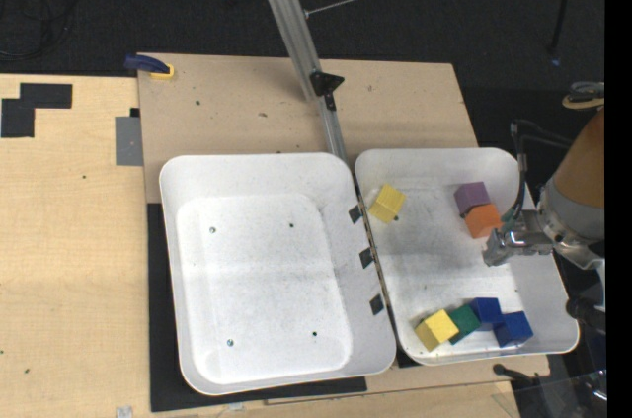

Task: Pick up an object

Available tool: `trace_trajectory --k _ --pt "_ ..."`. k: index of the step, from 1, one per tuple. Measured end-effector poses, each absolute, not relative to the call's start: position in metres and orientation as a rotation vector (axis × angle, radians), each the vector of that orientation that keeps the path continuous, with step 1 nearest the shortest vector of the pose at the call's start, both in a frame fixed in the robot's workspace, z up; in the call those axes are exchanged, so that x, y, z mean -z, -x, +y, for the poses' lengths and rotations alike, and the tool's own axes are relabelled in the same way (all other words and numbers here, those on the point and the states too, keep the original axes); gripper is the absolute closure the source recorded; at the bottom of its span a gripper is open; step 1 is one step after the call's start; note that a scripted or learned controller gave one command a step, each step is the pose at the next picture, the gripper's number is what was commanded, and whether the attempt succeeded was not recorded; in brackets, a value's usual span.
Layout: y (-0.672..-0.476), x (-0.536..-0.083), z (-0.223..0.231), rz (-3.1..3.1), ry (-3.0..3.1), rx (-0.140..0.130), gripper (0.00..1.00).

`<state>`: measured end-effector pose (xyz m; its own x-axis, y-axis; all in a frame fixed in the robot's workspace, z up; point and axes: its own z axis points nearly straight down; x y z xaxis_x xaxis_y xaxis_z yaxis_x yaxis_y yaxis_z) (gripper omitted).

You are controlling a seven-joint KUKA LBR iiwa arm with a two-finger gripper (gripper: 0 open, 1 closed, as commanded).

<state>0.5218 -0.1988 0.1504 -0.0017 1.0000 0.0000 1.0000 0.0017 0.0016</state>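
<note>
Pincer (499,243) of the grey arm hangs low over the right-hand shallow white plastic bin (434,164), near its right wall, and whether it is parted or closed cannot be told from this slanted view; nothing is seen held in it.

Far to its left lies the left-hand shallow white plastic bin (197,179), resting on the pale wooden surface (227,110). Closer, but well apart to the left and a little further back, a small yellow cube (386,203) sits tilted near the divide between the bins. Forward and left of the pincer, by the near rim, is a cluster: another yellow cube (435,328) touching a green block (461,320), then a blue block (486,310) and a second blue block (513,328) almost straight forward of the pincer. Just beside the pincer, slightly back and left, an orange cube (483,219) stands touching a purple cube (472,197) behind it.

That orange cube looks the likeliest thing to pick. It is probably light, rigid and smooth-faced, perhaps foam or wood, so not fragile but liable to slip or skid if nudged. Taking it across two free opposite flat faces seems best, avoiding the side pressed against the purple neighbour.
</note>
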Motion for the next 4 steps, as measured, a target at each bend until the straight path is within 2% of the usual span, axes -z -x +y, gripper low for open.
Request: trace_trajectory --k 1,2,4 --pt "-0.528 -0.213 -0.198 2.221 -2.216 -0.003 1.0" --pt "-0.529 -0.255 -0.199 2.222 -2.217 -0.002 1.0" --pt "-0.555 -0.231 -0.091 2.23 -2.221 0.002 1.0"
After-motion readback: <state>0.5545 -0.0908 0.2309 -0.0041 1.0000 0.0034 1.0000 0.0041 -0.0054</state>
